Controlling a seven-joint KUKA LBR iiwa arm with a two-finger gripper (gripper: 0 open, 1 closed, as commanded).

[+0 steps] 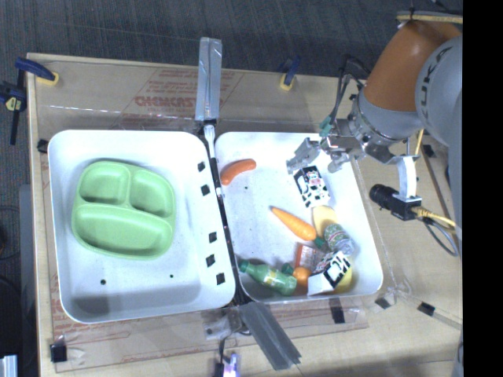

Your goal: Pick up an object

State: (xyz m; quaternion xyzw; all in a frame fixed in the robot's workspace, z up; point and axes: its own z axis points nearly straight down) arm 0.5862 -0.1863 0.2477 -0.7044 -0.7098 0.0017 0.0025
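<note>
- Left shallow white plastic bin [63, 281]: it has just the light-green three-compartment plastic tray [124, 208], flat and wide. Skip it, it's a poor fit for two fingers.
- Right shallow white plastic bin [259, 151]: your candidates sit here. The orange-red sausage-shaped toy [237, 169] lies alone near the upper-left corner, close to the divider wall. It's isolated, but the wall limits your approach from that side.
- The orange toy carrot [293, 223] lies mid-bin at a slant, with bare floor on both long sides. That's my pick: close across its narrow width, fingers square to its long axis, near the thick middle.
- Leave the front pile alone: the green plastic bottle [267, 276] lies in a cluster of small packets and touches its neighbours, so you'd likely snag two things or slip.
- The small black-and-white cow-print carton [312, 186] sits just below the gripper [305, 157], nearest target. It's tilted, I think; the view is too coarse to be sure, so expect it to slide.
- The gripper hangs over the upper right of that bin, arm coming in from the right. Can't tell whether the pincer is apart or together: the metal parts blur together. Nothing visibly sits between the fingers.
- Before descending, confirm it's apart, centre over the target, then come straight down.
</note>
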